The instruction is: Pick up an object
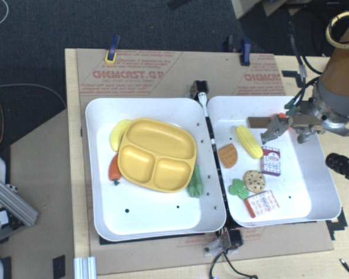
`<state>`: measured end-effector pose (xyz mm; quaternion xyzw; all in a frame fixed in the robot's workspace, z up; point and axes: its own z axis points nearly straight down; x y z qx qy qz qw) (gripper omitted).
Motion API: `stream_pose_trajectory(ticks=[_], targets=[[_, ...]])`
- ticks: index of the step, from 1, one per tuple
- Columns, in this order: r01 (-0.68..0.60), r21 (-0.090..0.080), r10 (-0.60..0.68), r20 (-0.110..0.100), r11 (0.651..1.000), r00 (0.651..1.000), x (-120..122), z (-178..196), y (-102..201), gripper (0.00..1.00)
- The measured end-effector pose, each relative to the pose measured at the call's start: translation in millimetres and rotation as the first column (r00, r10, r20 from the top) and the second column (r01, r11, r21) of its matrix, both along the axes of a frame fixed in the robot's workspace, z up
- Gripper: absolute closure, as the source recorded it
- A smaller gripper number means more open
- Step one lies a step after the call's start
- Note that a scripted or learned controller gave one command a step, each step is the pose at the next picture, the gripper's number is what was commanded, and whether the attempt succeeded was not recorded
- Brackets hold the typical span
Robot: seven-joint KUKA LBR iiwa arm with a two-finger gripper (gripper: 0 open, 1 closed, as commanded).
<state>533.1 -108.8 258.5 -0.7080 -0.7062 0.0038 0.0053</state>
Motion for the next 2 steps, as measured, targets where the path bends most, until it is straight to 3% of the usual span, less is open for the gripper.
stream_pose_trajectory(ticks=[1, 2], targets=[[-0.003, -0.002, 0.003, 0.013, 1.000, 1.000, 2, 6, 0, 0.00], [-0.002, 0.000, 0.002, 0.005, 1.000, 1.000, -4, -56, 1, 0.00]])
